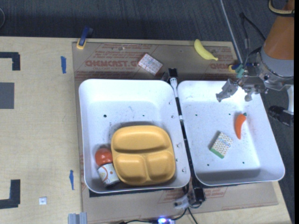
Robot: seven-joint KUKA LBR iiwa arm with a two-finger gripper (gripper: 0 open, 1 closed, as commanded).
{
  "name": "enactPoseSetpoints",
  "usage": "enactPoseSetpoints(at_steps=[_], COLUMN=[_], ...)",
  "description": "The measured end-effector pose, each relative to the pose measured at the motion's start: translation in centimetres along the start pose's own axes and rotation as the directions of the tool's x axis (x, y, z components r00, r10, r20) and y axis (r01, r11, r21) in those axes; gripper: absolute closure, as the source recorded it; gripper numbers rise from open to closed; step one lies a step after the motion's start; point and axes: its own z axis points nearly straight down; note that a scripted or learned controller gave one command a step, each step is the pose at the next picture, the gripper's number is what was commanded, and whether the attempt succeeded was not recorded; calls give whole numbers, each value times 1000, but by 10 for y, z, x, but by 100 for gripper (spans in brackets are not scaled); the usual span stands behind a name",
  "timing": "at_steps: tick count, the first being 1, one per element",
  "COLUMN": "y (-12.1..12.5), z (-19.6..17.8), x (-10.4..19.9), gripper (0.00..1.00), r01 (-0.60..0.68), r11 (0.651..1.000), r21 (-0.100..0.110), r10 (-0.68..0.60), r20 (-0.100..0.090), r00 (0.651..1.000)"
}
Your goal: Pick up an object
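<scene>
Look to the right-hand bin (261, 171): the gripper (236, 91) hangs over its far edge, reaching in from your right, with the orange-banded arm (280, 36) above and behind it. The jaws point down and to the left. You cannot tell from this view whether the jaws are released or clenched; the fingertip area is small and blurred against the white wall of the bin. Nothing is visible between them.

Locate the candidate objects in that same bin. A toy carrot (239, 124), orange with a green top, lies on the bin floor, nearer to you than the jaws and slightly to their right, clearly apart from them. A small patterned packet (221, 145) lies tilted near the middle of the bin floor, just beside the carrot on its left and farther still from the jaws.

In the left-hand bin (93, 97), note a yellow compartment tray (142, 153) resting at the near end. A red-and-white object (106, 166) sits touching the tray's left side, in the near left corner; its exact shape cannot be made out.

On the table (37, 125) beyond the bins, a yellow banana (204, 50) lies near the far right corner of the cardboard sheet (117, 59), and a small patterned card (150, 64) lies behind the left-hand bin.
</scene>
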Motion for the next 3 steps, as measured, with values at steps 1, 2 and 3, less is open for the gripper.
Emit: enactPoseSetpoints(at_steps=[1, 2, 3], y=[-22, -87, -84], z=[173, 176, 166], x=[-24, 13, 13], gripper=[0, 0, 100], r01=[-1, -1, -1], r11=[1000, 1000, 1000], r21=[-4, -3, -9], r10=[1, 1, 1], r20=[1, 0, 0], r00=[1000, 1000, 1000])
